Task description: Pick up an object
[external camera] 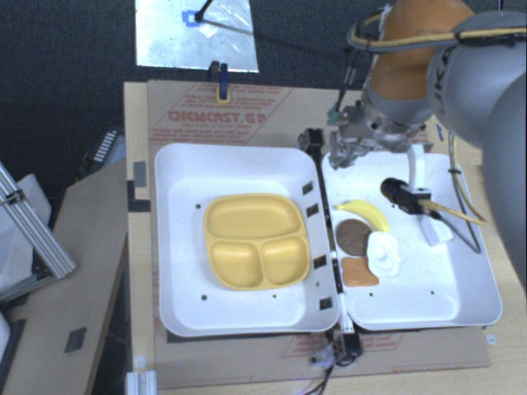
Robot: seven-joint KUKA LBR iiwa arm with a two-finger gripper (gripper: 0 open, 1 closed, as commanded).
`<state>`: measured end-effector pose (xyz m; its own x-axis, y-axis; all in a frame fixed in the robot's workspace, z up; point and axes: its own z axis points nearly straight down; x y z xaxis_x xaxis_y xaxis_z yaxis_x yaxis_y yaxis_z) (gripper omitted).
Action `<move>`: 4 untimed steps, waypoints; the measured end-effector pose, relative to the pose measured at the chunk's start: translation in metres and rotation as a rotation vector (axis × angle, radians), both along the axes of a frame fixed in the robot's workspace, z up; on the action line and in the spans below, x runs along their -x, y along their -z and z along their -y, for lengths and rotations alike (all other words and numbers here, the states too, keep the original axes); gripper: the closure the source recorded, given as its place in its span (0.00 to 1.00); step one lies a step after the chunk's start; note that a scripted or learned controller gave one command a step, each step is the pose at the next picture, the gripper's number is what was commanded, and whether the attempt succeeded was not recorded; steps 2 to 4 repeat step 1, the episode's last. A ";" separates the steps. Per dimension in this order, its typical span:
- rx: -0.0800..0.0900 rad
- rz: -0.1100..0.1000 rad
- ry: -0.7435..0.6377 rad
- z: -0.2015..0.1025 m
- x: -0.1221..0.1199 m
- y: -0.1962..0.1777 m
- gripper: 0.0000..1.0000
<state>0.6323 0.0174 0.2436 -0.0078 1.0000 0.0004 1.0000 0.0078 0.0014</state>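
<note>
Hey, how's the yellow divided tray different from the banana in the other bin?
The yellow divided tray is broad, flat and split into three compartments; the banana is a small curved piece. The tray lies by itself in the left bin, while the banana sits in the right bin crowded against a brown disc and a white piece. The tray is pale yellow, the banana brighter. Both are yellow.
</note>
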 end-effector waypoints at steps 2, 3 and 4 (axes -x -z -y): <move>0.000 0.001 0.000 -0.044 -0.003 -0.001 1.00; 0.000 0.001 0.000 -0.044 -0.003 -0.001 1.00; 0.000 0.001 0.000 -0.044 -0.003 -0.001 1.00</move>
